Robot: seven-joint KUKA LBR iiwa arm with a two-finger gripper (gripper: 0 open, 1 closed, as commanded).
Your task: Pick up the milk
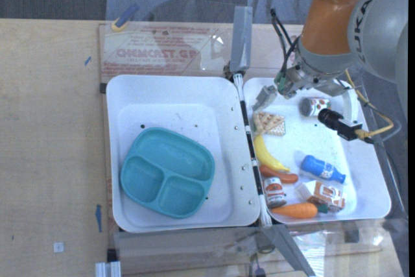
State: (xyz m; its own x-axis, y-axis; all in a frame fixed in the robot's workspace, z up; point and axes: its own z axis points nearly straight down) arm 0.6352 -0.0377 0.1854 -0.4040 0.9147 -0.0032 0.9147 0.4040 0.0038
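Observation:
The milk (pixel 322 167) looks like the small blue bottle with a white label, lying on its side in the right part of the right bin (pixel 369 165). My gripper (pixel 266 98) hangs over the far left corner of that bin, just above a waffle piece (pixel 270 123). It is well apart from the milk, which lies nearer the camera and to the right. I see nothing held in the gripper.
The right bin also holds a banana (pixel 265 152), a sausage (pixel 279 174), two small cans (pixel 275 191) (pixel 314 106), a carrot (pixel 295 210) and an orange-and-white carton (pixel 328 195) close to the milk. A teal divided plate (pixel 167 172) lies in the left bin (pixel 130 100).

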